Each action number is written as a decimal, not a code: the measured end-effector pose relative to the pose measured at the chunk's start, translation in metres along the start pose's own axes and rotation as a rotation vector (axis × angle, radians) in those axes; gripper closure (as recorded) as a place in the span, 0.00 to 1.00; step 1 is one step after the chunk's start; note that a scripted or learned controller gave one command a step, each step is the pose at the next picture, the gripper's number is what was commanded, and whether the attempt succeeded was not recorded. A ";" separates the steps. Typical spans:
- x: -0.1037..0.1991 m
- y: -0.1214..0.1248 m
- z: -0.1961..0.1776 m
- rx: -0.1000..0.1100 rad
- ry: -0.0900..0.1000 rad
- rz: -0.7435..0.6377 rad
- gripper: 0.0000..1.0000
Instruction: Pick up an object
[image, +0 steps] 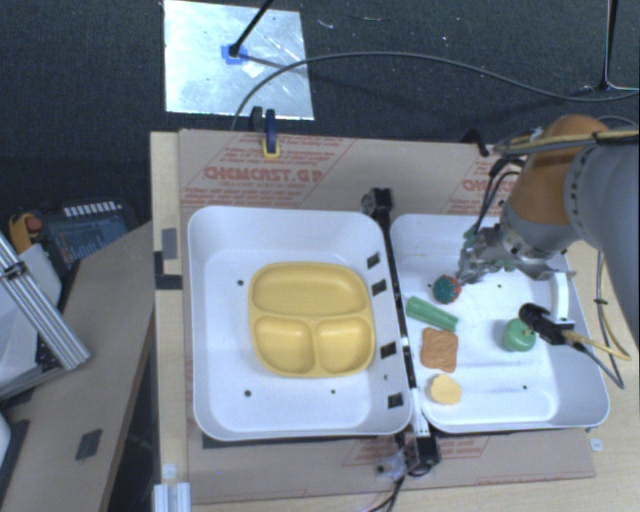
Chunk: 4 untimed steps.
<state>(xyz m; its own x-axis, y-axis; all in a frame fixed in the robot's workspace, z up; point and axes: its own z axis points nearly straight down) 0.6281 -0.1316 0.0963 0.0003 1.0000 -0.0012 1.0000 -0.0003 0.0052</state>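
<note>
Right of frame centre, in the right bin (575, 395): gripper (468, 268) hangs just above and right of a small teal-and-red ball (445, 290); cannot tell from this slant whether it is open or closed, and nothing shows held in it. Nearest candidates lie close together: the ball, a green stick (431, 313) just below it, an orange-brown slab (439, 349), a yellow disc (445, 390), with a green round piece (518, 336) well apart to the right. Judgement: to do this well, centre squarely over 1 item, likely the ball, and descend straight so the neighbouring stick is not nudged; the left bin (215, 300) holds a yellow divided tray (311, 318).
</note>
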 end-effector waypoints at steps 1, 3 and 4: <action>-0.001 0.004 -0.044 -0.001 0.000 -0.003 1.00; 0.001 0.004 -0.152 -0.002 0.000 -0.005 1.00; 0.059 -0.019 -0.145 0.005 0.003 -0.009 1.00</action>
<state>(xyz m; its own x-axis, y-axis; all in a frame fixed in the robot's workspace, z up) 0.6081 -0.0727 0.2408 -0.0091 1.0000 0.0020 1.0000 0.0091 0.0000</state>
